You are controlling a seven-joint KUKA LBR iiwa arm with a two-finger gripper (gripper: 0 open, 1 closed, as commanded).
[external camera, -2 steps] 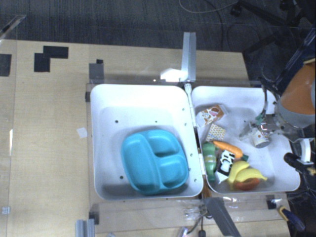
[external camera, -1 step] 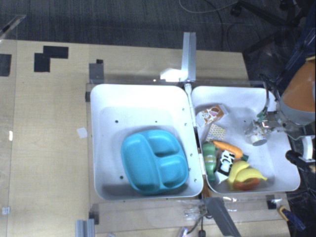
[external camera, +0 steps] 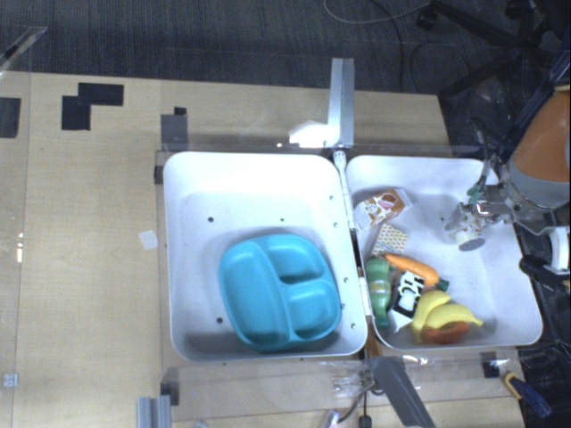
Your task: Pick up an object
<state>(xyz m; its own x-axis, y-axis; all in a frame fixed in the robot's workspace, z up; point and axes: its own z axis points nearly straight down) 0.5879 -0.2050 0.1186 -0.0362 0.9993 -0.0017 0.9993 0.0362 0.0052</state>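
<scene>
The gripper (external camera: 470, 228) hangs low over the right bin (external camera: 500, 172), toward its far right part, on bare white floor well apart from the toys, and at this slant its state can't be told; nothing shows in its grasp. The candidates are all crowded along the bin's left wall and near edge. There's a small snack packet (external camera: 382, 207) up near the far left, a speckled flat piece (external camera: 390, 237) just beside it, then an orange carrot (external camera: 414, 267) lying across the middle, a green bottle-shaped toy (external camera: 378, 286) tight against the left wall, a black-and-white item (external camera: 409, 294) touching it, and a yellow banana (external camera: 446, 311) resting on something red (external camera: 443, 332) by the near edge. These look like light plastic play food: stiff, smooth, probably a bit slippery, not fragile. The carrot seems the friendliest pick, slim, lying on top with clear room on its far side, so closing across its narrow middle should work. The banana is curved and stacked, likely to roll out of a pinch. The packet looks thin and soft, hard to get fingers under. Over in the left bin (external camera: 205, 185) sits a blue divided tray (external camera: 281, 292), broad and flat, with only its rim offering a hold.
</scene>
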